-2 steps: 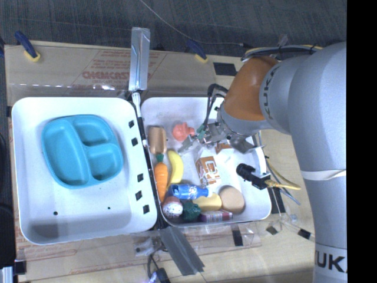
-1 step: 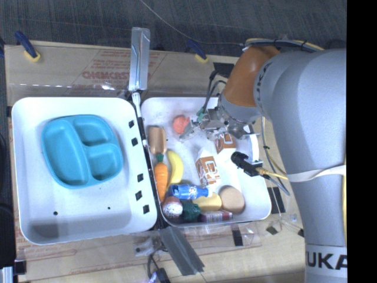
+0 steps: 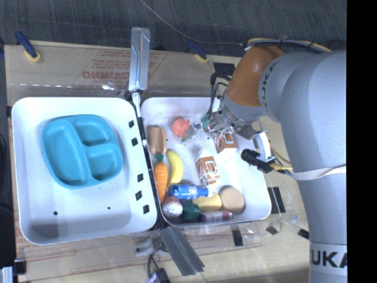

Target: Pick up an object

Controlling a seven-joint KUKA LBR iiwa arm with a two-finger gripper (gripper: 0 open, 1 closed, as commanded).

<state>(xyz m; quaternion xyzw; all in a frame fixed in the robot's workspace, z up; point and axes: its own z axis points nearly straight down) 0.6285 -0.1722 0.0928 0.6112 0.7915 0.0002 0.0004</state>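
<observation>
While bent over the right bin [image 3: 259, 199], the claw [image 3: 206, 124] hangs low.

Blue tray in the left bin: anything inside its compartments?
Nothing shows inside the blue tray; its three compartments look bare. It lies in the left bin. Whatever is under the tray is covered.

Illumination is even, diffuse and moderately bright, from overhead. Both white bins [image 3: 23, 158] are near overexposed, with a soft grey shadow in the left bin's near corner. Resolution is low; small items below the gripper [image 3: 207, 124] are slightly blurred. Dark floor is underexposed.
</observation>
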